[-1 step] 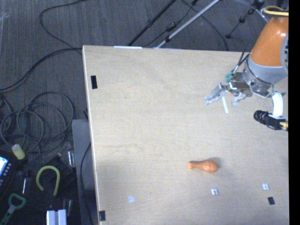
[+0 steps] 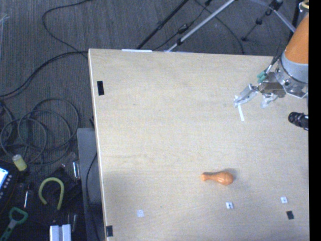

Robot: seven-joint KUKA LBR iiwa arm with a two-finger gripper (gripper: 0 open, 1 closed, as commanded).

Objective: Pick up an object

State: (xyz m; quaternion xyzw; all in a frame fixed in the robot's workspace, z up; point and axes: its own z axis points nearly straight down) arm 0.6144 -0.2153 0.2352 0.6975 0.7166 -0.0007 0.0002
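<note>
Camera view: wooden bench top [image 2: 165,124] seen from above at a slant, dark carpet and loose cables [image 2: 40,124] to the left, light-stand legs [image 2: 220,6] across the top.
Arm: grey KUKA wrist with orange band [image 2: 297,46] enters from the right edge, high in the frame.
Gripper: gripper [image 2: 253,97] sits over the upper right of the bench top, its pale fingers [image 2: 242,98] pointing left and slightly down; they look parted, with bare wood between them and nothing pinched.
Object: small orange pear-shaped item [image 2: 218,177] lies on the wood in the lower middle-right, alone, nothing touching it.
Long axis: roughly left to right in the frame, narrow neck to the left, rounded bulb to the right.
Key relation: the orange item lies below the gripper in the frame and a little to its left, that is nearer the camera; the two are well apart, with open wood between.
Other marks: small pale tags [image 2: 229,205] and dark tabs [image 2: 100,88] dot the bench surface, none near the path.
Stage, as judged: approach not yet made; the grasp is undone.
Next move, as judged: the arm would need to travel toward the camera and slightly left, then descend with fingers set across the short width of the item, closing on the bulb.
Risk, as judged: the rounded shape may roll or slip out of a pinch.
</note>
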